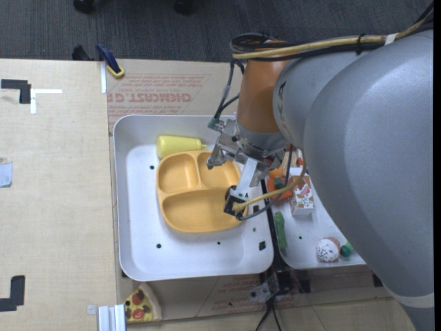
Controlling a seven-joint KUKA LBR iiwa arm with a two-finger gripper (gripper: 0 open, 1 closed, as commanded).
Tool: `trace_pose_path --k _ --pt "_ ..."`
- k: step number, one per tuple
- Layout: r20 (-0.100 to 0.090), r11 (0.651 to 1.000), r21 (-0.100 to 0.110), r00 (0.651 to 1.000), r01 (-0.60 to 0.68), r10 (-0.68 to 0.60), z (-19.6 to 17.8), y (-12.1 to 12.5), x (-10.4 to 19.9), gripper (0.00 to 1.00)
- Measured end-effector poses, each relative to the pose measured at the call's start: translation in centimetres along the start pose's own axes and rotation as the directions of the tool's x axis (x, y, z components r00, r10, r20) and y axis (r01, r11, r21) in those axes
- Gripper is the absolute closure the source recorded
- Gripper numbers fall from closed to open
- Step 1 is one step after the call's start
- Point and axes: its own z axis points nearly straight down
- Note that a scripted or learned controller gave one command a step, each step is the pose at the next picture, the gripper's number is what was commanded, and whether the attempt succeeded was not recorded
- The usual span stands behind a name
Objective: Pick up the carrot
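Orange carrot (277, 177) half hidden at right bin's (303, 252) left edge | gripper (231, 163) over yellow plate (186, 209), grip state unreadable | risk: descends onto plate rim, misses carrot

Soft, even light from overhead; the pale bench (55, 198) is bright, the floor (207, 19) beyond its far edge dim. The arm (372, 157) looks slightly blurred.

grey arm (358, 136), orange band (256, 98), perhaps metal wrist (256, 143).
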Motion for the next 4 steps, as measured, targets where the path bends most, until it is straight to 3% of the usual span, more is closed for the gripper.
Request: trace_pose_path --k 1,2,3,4 --pt "-0.018 0.999 -0.022 0.999 0.047 -0.047 5.2 -0.2 1.0 0.0" --pt "-0.012 0.999 -0.025 0.999 0.04 -0.041 4.4 0.1 0.6 1.0" --pt "-0.002 0.977 -0.003 0.977 -0.212 0.212 -1.2 -1.3 2.7 1.0" --pt "-0.001 0.945 0.0 0.945 -0.328 0.328 -1.8 -6.3 4.7 1.0"
